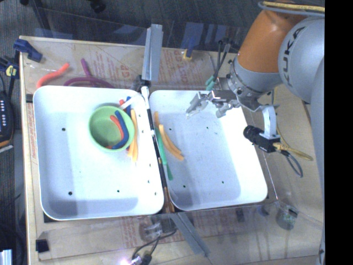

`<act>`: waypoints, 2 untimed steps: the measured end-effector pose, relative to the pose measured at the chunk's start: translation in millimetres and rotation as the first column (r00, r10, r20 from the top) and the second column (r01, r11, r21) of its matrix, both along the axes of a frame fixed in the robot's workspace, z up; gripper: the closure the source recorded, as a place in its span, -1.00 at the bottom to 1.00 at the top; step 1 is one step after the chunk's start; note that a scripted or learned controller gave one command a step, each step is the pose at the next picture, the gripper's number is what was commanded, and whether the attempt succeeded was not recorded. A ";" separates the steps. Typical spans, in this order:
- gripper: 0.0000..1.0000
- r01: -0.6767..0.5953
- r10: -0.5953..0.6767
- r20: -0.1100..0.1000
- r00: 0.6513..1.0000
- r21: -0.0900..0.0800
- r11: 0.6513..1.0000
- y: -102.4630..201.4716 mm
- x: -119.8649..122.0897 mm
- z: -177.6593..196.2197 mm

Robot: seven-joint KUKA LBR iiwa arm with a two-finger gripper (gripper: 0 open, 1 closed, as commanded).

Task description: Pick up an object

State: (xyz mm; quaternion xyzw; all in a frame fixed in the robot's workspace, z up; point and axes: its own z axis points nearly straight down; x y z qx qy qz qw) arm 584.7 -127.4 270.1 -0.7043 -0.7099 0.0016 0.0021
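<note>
So far nothing's been picked up, as far as I can see. The tool [208, 105] hangs over the upper part of the right bin [242, 189], near its back rim, with its two fingers spread apart and nothing between them, so it's released and carrying nothing. Candidates for "an object" are all sitting well off to its left: in the right bin there's a small cluster hugging the left wall, an orange strip [171, 144] and a thin green stick [164, 158] lying next to each other along the divider. In the left bin [60, 197] there's a green bowl [112, 127] with a red piece [117, 121] and something blue inside it, plus some orange sticks [133, 139] leaning just beside the bowl's right edge. Outside the bins, on the tabletop [105, 62] behind the left one, there's a loose orange piece [52, 74] and a purple loop [88, 81], probably not targets. My read: this is the early part of the attempt, the reach hasn't committed to anything yet. What's left is basically everything: move over a thing, descend, close, lift. The stuff near the divider looks awkward to me, since it's pressed right up against the wall and the pieces are thin and flat, so a miss seems quite possible.
</note>
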 end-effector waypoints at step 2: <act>-1.00 -0.031 0.031 0.007 1.000 -0.003 1.000 -7.3 -35.0 -177.2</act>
